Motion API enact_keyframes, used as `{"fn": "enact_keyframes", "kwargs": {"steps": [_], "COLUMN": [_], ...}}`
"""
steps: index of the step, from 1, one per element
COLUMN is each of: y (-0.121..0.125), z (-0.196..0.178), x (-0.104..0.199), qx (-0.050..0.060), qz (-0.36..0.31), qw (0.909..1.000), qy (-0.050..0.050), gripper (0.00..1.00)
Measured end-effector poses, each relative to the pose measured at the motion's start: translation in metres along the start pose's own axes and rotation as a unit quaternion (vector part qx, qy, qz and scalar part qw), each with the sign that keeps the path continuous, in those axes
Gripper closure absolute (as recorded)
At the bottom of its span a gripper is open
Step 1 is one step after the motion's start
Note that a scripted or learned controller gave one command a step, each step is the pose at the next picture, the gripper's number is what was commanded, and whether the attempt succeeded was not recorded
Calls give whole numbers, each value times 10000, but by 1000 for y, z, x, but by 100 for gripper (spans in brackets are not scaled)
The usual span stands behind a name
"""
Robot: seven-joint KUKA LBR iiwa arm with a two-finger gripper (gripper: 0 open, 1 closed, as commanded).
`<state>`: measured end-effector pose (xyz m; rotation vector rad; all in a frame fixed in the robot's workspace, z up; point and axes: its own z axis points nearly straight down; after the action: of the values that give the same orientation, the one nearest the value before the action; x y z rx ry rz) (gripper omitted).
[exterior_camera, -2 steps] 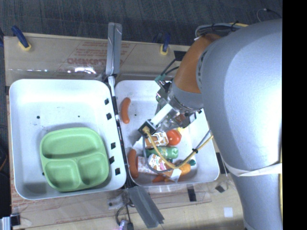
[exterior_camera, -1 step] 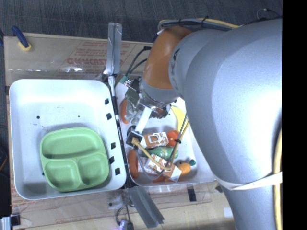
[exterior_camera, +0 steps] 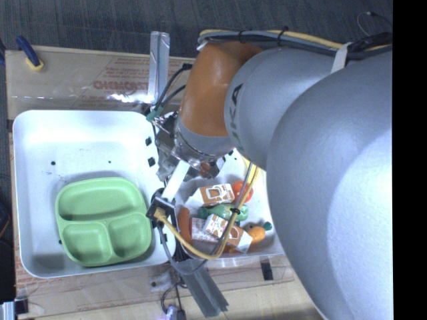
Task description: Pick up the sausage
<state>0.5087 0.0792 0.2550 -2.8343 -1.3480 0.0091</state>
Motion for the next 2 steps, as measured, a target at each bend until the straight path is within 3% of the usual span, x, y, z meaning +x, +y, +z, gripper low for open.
{"fn": "enact_keyframes", "kwargs": {"steps": [1,2], "y": [-64,-39], "z": [-54,117], "x": [28,18], "qx": [-24,16], "qz": [2003,1921], "qw": [9797,9814], "qy": [20,-21], "gripper": [100,100]}}
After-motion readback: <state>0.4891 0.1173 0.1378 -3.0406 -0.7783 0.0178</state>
